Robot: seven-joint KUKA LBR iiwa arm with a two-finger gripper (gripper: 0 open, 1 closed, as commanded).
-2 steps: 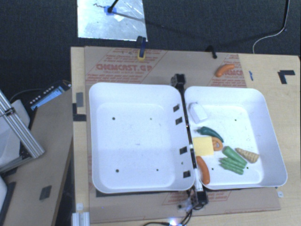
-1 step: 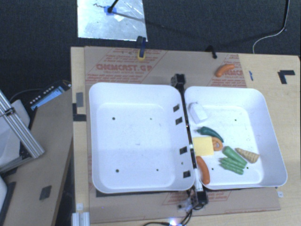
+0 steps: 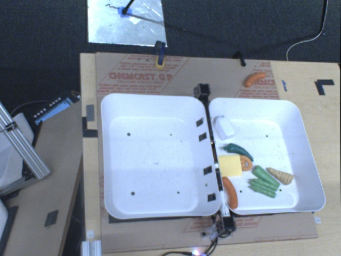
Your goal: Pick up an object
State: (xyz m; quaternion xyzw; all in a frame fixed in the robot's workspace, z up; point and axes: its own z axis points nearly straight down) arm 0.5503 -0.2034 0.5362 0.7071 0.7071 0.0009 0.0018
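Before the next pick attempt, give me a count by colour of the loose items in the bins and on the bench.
Orange: 3, the sausage on the bench, the carrot, the small orange piece
Green: 2, the dark green pepper, the green bean bundle
Yellow: 1, the yellow block
White: 1, the white piece
Tan: 1, the tan cone
Total: 8

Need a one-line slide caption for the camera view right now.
Overhead view: right bin holds a yellow block, green pepper, green beans and orange sausage; another sausage lies on the bench.

The yellow block [image 3: 230, 166] partly covers an orange ring-like piece [image 3: 246, 164] too small to identify, and the metal frame [image 3: 21, 148] is cut off at the left edge.
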